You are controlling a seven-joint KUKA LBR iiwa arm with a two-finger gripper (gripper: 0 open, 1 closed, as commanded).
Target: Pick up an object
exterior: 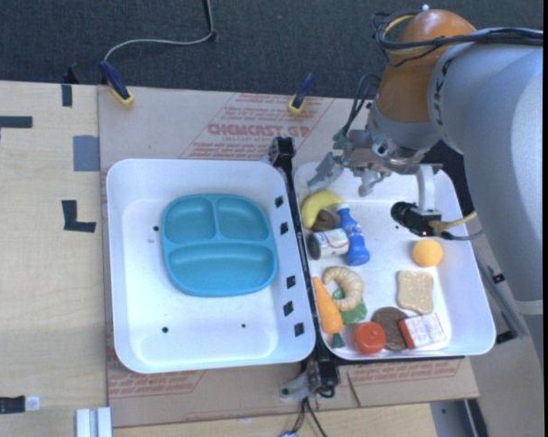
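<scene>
**Gripper poised over the toy-filled right bin**

Two shallow white bins are seen side by side on a cardboard-covered bench. In the left bin [133,335] a blue divided plate [219,244] is laid near the centre. The right bin [470,321] is occupied by a scatter of toy foods. A yellow banana [318,205] is placed at about 10 o'clock in this bin, with a blue bottle [353,238] just beside it and a small can [329,243] touching the bottle. A ring-shaped pastry [344,282] is found near the centre-left, and an orange carrot [327,307] is laid along the left wall. At 3 o'clock an orange ball [428,252] is seen, with a slice of bread [415,290] below it. At 6 o'clock a red tomato [370,337], a brown disc [391,324] and a small red-and-white box [425,331] are grouped together.

The gripper [358,173] is held over the bin's 12 o'clock edge, above the banana. Its fingers are spread apart, and nothing is seen between them.
</scene>
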